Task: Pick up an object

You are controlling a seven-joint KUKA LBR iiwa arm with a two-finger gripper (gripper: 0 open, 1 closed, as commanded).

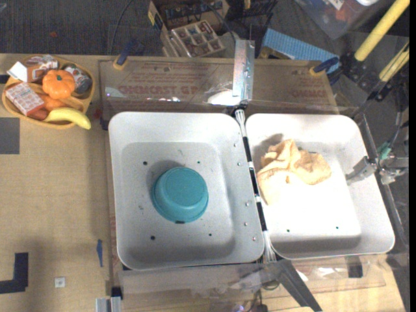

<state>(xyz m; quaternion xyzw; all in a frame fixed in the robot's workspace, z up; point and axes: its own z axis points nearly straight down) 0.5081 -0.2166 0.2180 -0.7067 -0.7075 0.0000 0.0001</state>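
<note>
You've got a round teal plastic bowl [181,194] upside down, approx centre of the left white bin [123,142]. In the right white bin [338,226], a crumpled beige cloth [290,164] sits at the far-left part, touching the wall by the divider. Gripper [374,168] is at the right bin's right rim, well apart from the cloth; can't tell how it's set. Far left on the bench: a basket of toy fruit [49,93].
</note>
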